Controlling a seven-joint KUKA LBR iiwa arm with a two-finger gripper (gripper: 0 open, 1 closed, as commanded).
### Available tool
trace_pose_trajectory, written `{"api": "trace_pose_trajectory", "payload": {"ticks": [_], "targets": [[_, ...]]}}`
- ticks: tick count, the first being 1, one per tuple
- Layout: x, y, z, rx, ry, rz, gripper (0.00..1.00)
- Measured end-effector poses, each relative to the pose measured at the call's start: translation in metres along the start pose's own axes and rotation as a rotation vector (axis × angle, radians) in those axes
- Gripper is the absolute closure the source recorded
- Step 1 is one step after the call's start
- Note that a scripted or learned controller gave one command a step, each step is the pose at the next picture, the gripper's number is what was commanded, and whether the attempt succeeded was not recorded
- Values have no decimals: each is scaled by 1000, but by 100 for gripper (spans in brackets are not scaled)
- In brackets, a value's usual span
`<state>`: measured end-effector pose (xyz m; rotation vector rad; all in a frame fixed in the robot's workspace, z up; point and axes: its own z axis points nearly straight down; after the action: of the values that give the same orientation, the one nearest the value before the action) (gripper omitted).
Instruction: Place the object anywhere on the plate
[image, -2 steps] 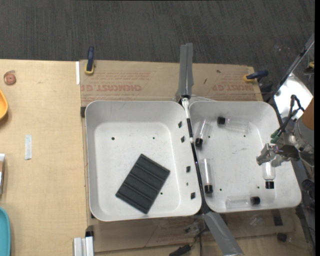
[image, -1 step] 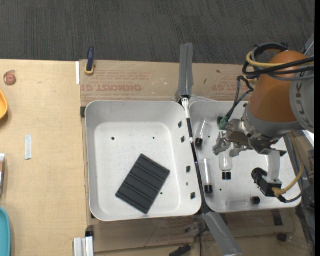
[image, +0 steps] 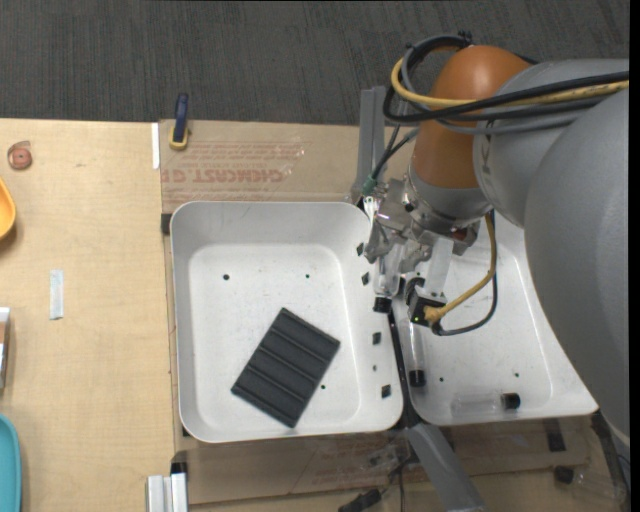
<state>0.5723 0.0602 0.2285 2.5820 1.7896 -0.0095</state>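
Big grey arm with orange band (image: 470, 110) looming closest, jaws (image: 392, 290) over the seam between bins, grip state impossible to tell, dark ribbed rectangular slab (image: 287, 366) lying flat in left white bin (image: 200, 300), pale wooden worktop (image: 80, 300) beyond.

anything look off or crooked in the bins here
The dark ribbed plate in the left bin lies askew, turned diagonally to the bin's walls. The gripper hangs over the seam between the bins, not over the plate. Nothing looks spilled or damaged.
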Motion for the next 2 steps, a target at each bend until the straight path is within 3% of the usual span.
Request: {"api": "trace_pose_trajectory", "payload": {"ticks": [1,2], "targets": [[50,43,-29,-4,1,-518,100],[98,56,-35,-6,0,-846,100]]}}
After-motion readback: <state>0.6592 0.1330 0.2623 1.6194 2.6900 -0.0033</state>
